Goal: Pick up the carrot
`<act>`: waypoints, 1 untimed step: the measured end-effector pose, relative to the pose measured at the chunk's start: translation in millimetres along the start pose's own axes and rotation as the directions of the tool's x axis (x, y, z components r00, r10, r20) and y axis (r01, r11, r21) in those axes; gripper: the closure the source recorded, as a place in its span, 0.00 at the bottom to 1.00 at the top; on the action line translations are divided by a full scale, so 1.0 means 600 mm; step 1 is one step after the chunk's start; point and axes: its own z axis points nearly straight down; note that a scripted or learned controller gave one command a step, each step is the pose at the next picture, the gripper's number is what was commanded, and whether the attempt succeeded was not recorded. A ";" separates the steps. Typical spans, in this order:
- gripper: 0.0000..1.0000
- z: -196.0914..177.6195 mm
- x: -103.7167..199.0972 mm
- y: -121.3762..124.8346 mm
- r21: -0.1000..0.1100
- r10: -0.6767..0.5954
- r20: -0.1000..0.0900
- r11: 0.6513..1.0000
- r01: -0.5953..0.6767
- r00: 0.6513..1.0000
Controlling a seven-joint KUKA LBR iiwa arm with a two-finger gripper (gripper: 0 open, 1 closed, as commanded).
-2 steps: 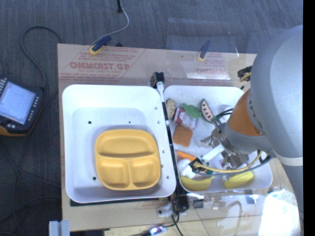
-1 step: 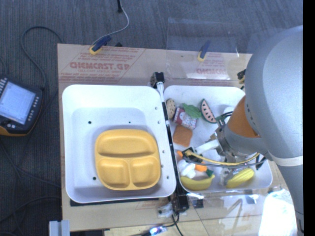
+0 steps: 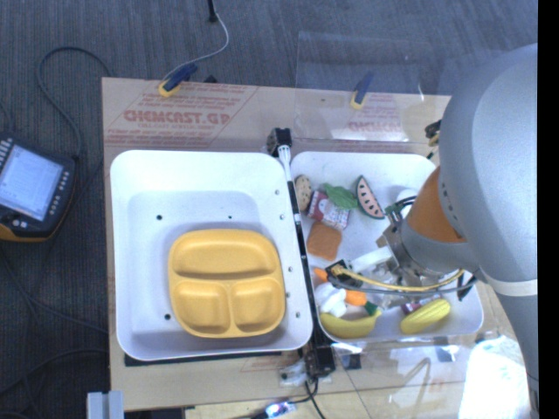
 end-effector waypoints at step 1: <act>0.00 0.001 -0.001 0.000 0.000 0.000 0.002 1.000 0.000 1.000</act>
